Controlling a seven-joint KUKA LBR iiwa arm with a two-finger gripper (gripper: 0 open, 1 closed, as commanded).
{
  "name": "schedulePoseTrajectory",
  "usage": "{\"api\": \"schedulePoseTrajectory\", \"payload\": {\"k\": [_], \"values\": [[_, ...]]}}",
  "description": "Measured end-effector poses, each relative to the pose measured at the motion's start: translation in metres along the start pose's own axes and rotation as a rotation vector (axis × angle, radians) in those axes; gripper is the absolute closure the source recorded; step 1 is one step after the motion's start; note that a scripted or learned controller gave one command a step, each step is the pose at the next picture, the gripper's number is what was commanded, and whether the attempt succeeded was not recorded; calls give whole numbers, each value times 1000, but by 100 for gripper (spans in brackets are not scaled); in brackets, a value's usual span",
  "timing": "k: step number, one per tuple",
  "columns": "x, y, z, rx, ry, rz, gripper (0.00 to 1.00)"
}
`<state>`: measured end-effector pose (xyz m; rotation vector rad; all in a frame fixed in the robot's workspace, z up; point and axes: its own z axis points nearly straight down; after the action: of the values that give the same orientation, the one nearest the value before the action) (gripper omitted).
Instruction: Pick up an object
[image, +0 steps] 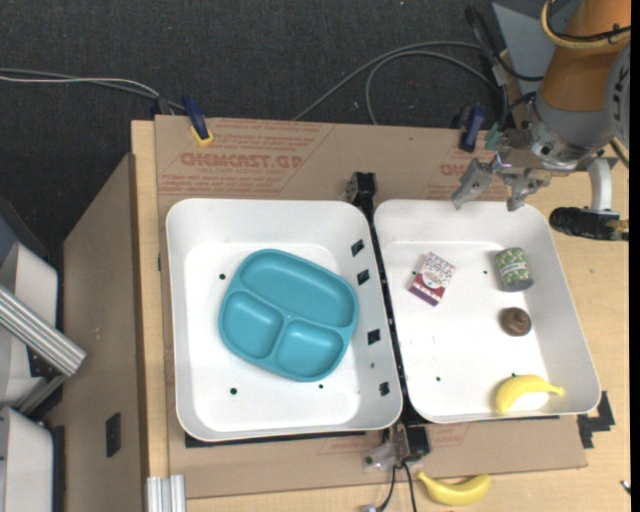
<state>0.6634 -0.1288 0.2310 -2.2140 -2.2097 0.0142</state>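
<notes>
We see the gripper (493, 188) with fingers spread, holding nothing, above the far rim of the right bin (470, 212). The green can (513, 268) lies in that bin, just nearer to us than the gripper.

Right bin (560, 330): carton (432, 278), can (512, 268), banana (525, 394).

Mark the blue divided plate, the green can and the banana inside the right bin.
blue divided plate (288, 314), camera view, on the ridge between its compartments.
green can (513, 267), camera view, middle of its side.
banana (524, 394), camera view, middle of its curved body.
</notes>
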Motion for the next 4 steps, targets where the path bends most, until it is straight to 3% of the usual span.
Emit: {"api": "schedulePoseTrajectory", "payload": {"k": [1,3,4], "values": [[1,2,-9,-15,-2,-3,0],[-11,-5,103,-9,-2,-1,0],[-9,-1,142,-21,1,-2,0]]}}
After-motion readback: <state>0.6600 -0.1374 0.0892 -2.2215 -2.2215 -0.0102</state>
